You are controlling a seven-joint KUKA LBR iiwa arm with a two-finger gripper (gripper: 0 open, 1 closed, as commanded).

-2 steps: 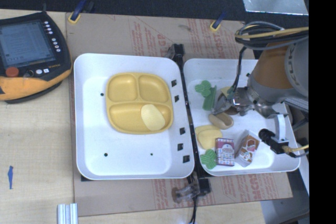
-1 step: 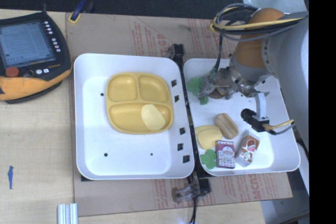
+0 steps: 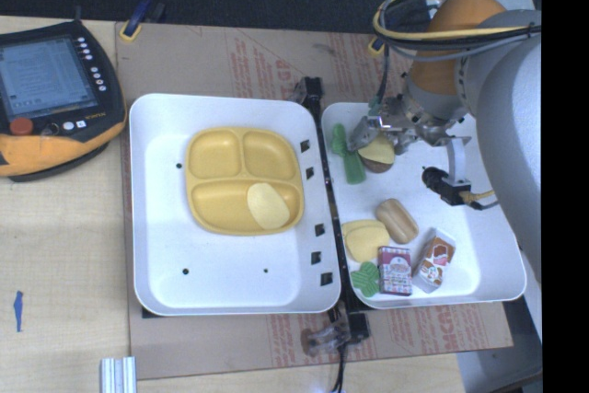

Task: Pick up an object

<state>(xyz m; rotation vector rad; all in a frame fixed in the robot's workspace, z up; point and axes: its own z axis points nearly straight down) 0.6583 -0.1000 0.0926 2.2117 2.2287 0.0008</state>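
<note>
My gripper [image 3: 377, 143] is down in the right bin [image 3: 492, 285], metal fingers pinching a round toy potato half [image 3: 377, 154], tan on top with a brown edge, near the bin's upper left corner. A long green plastic pod [image 3: 349, 156] lies just beside it. The left bin [image 3: 156, 198] holds a glossy yellow divided plate [image 3: 221, 156] with a pale oval chip [image 3: 269, 204].
</note>
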